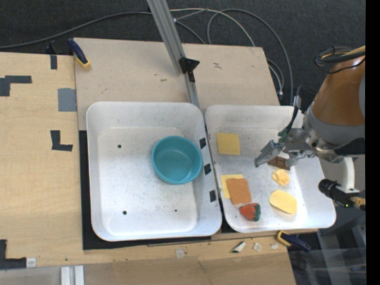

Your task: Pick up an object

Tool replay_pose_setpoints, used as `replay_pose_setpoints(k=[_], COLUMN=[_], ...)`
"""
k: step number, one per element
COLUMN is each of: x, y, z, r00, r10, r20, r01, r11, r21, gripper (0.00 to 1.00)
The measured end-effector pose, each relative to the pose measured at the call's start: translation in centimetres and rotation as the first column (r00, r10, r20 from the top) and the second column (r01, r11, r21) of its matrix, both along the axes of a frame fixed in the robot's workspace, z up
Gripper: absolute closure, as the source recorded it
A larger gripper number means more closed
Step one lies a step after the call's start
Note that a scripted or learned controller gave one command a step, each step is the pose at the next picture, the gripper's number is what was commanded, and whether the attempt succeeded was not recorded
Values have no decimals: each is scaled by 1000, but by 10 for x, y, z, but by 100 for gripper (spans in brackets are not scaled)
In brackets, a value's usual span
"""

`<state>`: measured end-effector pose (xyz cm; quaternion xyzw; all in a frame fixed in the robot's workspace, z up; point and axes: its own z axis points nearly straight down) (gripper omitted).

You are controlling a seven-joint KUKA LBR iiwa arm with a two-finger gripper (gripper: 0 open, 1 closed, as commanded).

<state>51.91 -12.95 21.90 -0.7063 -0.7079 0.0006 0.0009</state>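
- Two shallow white plastic bins: the left bin [107,177] and the right bin [249,120], side by side.
- One round teal plastic bowl [177,160], in the left bin.
- One flat pale-yellow square piece [228,143], in the right bin.
- One flat orange-brown rectangular slab [238,190] lying on one pale-yellow sheet [228,179] (mostly covered).
- One small red rounded toy with a green end [251,211].
- Two yellow rounded lumps: a small one [281,177] and a larger oval one [284,202].
- One small brown item [280,161] under the arm's tip, too hidden to identify.
- One grey arm with an orange band [335,108].
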Motion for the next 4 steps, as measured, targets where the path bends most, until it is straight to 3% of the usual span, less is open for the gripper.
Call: replay_pose_setpoints(k=[1,3,4], x=[0,-11,-9], y=[0,8,8], z=[0,-113,-128], r00=[1000,1000,1000], r10=[0,-1,-2], r20=[0,-7,4], r01=[0,1,2], r11=[1000,1000,1000], r21=[0,1,0], gripper=[0,0,0])
